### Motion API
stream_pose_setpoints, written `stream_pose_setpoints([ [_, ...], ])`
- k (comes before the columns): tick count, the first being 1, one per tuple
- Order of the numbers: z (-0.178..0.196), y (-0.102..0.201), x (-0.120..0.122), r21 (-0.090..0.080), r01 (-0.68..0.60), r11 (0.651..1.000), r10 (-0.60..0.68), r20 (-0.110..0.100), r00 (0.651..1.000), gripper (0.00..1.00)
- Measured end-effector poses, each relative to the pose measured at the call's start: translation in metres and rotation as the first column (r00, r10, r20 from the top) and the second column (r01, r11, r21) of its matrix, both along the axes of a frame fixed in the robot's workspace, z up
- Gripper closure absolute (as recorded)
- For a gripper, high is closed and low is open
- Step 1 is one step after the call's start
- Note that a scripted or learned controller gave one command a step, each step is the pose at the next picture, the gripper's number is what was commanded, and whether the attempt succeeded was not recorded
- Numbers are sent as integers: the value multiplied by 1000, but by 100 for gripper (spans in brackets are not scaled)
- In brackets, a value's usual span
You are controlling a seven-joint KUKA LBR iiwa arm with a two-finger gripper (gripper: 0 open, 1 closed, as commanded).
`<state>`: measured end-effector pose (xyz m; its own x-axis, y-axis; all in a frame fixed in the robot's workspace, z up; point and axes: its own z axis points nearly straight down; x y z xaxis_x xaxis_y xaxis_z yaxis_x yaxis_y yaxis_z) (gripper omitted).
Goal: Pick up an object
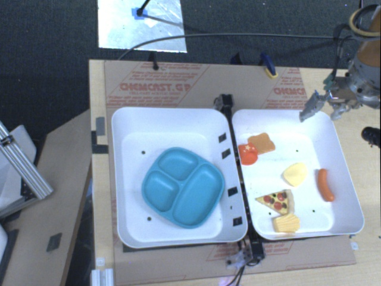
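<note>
Dark carpet surrounds my bench; a cardboard sheet [178, 82] printed "CHEMCAST GP" in red, legible at upper left and repeated at upper right, underlies both bins.

Inventory, largest first:
- Left bin [128, 159]: white, shallow. Holds one blue divided tray [183, 186], three compartments, lying flat and slightly turned.
- Right bin [342, 186]: white, shallow. Holds six toy foods, listed below.
- Arm, from the right; gripper [326, 105] above the right bin's far rim, two fingers spread apart, nothing between them.
- Foil-like sheet [141, 16] on the carpet, blue tape at its centre; no writing I can read.
- Pizza slice [276, 201], near front, touching or just beside the yellow wedge [287, 223].
- Toast piece [261, 142], just beside the tomato [248, 154], close to the divider.
- Pale yellow lump [294, 174], centre, apart from its neighbours.
- Sausage [325, 185], right side, alone, lying lengthwise front to back.

Handling note, my judgement: no pick has begun. I would target the sausage or the yellow lump, each with free space around it. For the sausage, I would set the fingers across its narrow width, descend straight, then close.
</note>
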<state>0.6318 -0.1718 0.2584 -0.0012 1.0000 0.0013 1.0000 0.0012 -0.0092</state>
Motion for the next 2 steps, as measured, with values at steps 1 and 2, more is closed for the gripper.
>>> stream_pose_setpoints([
  [1, 7, 0, 2, -2, -2, 1000, 2, 11, 1000, 0],
  [2, -39, 9, -1, -1, -4, 1000, 4, 8, 1000, 0],
])
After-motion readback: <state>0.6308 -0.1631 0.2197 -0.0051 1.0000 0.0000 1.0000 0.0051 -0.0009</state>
